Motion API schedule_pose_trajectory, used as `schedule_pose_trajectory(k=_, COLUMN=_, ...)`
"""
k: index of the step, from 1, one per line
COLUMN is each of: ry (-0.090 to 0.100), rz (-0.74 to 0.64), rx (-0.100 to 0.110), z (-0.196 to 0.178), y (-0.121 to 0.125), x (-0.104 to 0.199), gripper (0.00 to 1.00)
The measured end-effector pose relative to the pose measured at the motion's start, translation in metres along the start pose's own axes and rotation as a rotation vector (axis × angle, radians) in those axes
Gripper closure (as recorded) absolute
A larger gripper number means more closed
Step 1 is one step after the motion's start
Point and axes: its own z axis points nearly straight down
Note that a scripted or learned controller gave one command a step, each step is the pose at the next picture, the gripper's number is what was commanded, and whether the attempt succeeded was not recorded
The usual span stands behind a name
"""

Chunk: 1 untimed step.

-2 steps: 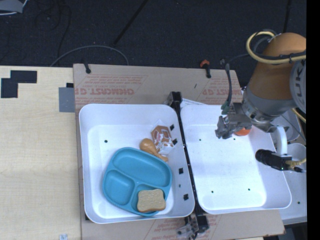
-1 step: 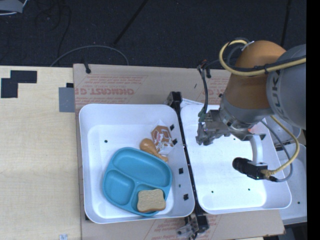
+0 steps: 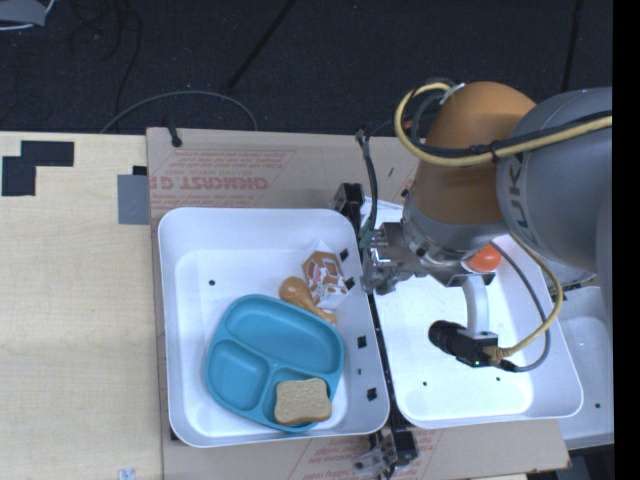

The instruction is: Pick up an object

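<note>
Overhead, my gripper (image 3: 383,266) hangs by the right rim of the left bin (image 3: 185,268), and I cannot tell whether it is clenched or released. Nearest target, the wrapped snack (image 3: 325,276), lies inside just beside the blue tray (image 3: 250,348); I should centre above it before descending

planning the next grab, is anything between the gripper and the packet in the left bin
Nothing visible except the left bin's right wall. The gripper hangs at that wall, and the packet lies just inside it, with a tan toy on its far side.
</note>
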Motion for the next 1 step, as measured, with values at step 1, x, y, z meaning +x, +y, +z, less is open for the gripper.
schedule_pose_trajectory(k=1, ry=-0.001, rz=0.0, rx=0.003, z=0.0147, y=0.0001, x=0.0528, gripper=1.0)
